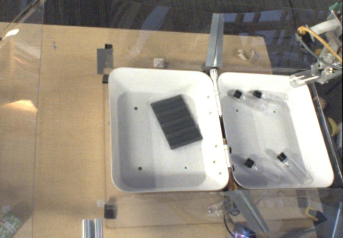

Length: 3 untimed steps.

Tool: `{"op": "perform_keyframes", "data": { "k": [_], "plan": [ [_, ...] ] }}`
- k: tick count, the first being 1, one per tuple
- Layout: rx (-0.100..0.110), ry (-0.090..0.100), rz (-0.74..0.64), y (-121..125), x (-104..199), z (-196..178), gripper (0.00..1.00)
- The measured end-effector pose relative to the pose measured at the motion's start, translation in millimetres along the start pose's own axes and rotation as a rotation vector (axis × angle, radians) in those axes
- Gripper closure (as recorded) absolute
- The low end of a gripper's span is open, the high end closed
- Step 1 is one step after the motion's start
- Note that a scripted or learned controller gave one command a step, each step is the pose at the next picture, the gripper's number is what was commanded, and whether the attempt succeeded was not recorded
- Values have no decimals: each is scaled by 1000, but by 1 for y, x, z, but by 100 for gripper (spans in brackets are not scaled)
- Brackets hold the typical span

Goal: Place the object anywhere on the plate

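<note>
A dark grey ribbed plate (176,121) lies flat and slightly turned in the middle of the left bin (120,140). Several clear tubes with black caps lie in the right bin (316,124): two near its far edge (235,94) (257,94) and two near its front (249,163) (281,157). My gripper (313,75) hangs at the far right corner of the right bin, over its rim and well away from the tubes and the plate. Nothing shows in it.
A metal bar (215,41) runs back from the seam between the bins. Small black blocks (108,49) (110,210) stand on the wooden bench left of the left bin. Cables (321,38) loop at the upper right.
</note>
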<state>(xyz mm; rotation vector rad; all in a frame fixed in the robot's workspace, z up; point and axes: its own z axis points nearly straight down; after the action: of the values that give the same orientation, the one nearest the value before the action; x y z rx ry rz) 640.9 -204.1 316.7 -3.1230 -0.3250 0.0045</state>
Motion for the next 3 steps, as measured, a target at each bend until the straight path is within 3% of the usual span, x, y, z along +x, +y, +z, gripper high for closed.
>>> {"op": "perform_keyframes", "data": {
  "k": [1,2,3],
  "plan": [
    [-4,5,-343,-42,2,-119,100],
    [-1,6,2,-98,-20,-119,100],
    [0,1,-27,-96,40,-53,100]
  ]
}}
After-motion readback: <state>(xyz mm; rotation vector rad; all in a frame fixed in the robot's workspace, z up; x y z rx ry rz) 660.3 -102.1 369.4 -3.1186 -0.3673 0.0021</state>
